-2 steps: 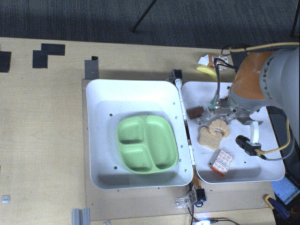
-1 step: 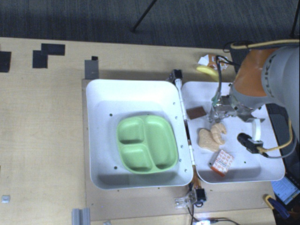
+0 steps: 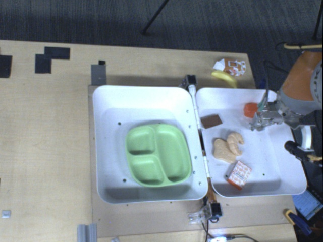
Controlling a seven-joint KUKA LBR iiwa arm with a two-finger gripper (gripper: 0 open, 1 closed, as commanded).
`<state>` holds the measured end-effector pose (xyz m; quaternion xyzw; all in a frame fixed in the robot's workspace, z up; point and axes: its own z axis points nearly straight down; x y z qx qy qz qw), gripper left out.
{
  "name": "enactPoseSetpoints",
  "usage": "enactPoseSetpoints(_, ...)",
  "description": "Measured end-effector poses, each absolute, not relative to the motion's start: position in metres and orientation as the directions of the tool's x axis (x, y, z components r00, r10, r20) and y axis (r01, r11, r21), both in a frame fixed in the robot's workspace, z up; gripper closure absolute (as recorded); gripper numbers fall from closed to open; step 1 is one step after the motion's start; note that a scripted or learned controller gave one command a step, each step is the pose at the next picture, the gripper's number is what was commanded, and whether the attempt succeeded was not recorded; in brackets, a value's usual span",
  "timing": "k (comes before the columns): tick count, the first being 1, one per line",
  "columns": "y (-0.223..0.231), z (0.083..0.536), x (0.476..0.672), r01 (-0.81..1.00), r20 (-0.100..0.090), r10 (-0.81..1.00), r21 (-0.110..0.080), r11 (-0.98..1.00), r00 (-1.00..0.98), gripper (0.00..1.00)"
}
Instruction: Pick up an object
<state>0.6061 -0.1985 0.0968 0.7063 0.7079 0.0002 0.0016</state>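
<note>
The right bin holds a small orange-red object at its far side, a brown flat block, two tan pastry-like pieces and a red-and-white patterned box. My gripper hangs low over the far right part of this bin, just right of and slightly nearer than the orange-red object. I see nothing held in it. The arm's orange band rises to the right.
The left bin holds a green divided plate. A yellow banana-like toy and a small packet lie on the bench behind the right bin. Black clamps sit between the bins.
</note>
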Motion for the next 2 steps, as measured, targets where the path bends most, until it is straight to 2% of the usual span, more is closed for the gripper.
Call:
enactPoseSetpoints(1,-0.1687,0.2226,0.6703,1.0,-0.001,1.0,0.007,0.007,-0.007,1.0)
enactPoseSetpoints(2,-0.169,0.2214,0.6696,1.0,-0.001,1.0,0.004,0.006,-0.006,0.0)
